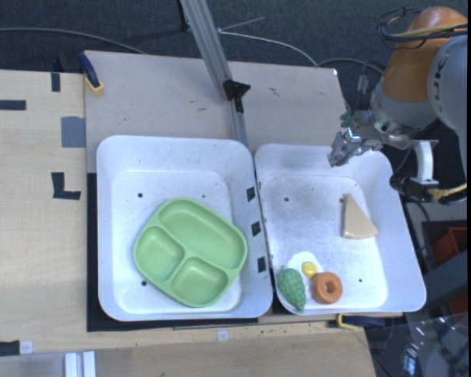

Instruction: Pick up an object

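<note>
Cheese wedge lies apart from egg, donut, green vegetable.

Robotics lab: plywood table marked with tape, two white bins side by side, loose cables, metal camera pole, grey-orange robot arm.

Two shallow white bins sit side by side on the worktop: the left bin and the right bin. The left bin carries one thing, a green divided plate with three compartments. The right bin carries four things: one tan wedge at its right side, and at its near edge one fried egg, one green knobbly vegetable and one orange-brown ring-shaped doughnut. One arm reaches in from the right.
</note>
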Tool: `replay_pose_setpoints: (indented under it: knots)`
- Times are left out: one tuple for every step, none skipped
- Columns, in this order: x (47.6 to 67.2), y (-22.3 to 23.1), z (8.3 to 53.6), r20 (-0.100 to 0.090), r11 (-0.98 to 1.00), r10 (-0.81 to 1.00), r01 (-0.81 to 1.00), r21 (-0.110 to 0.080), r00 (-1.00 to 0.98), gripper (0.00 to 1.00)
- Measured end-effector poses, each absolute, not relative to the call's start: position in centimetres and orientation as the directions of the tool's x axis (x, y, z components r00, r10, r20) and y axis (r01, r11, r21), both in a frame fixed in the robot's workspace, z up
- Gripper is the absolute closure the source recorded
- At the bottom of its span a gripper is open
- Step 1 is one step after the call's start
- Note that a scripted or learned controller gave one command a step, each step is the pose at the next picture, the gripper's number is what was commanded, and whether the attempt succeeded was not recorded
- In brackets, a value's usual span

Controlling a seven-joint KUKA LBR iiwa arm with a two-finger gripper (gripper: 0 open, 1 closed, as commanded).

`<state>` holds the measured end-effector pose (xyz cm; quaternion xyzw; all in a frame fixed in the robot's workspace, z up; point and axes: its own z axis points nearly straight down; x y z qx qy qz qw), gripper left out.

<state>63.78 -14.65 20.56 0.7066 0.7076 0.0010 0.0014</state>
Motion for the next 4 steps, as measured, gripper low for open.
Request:
replay_pose_setpoints:
  knots:
    - [64.3, -14.1, 25.1, -0.001, 0.002, 1.0, 1.0, 0.004, -0.002, 1.0]
    - [63.5, -9.3, 25.5, 0.002, 0.006, 1.0, 1.0, -0.001, -0.006, 1.0]
    - [62.2, -4.8, 24.9, 0.001, 0.005, 1.0, 1.0, -0.003, -0.005, 1.0]
    - [61.9, 1.0, 25.3, 0.002, 0.007, 1.0, 1.0, -0.001, -0.007, 1.0]
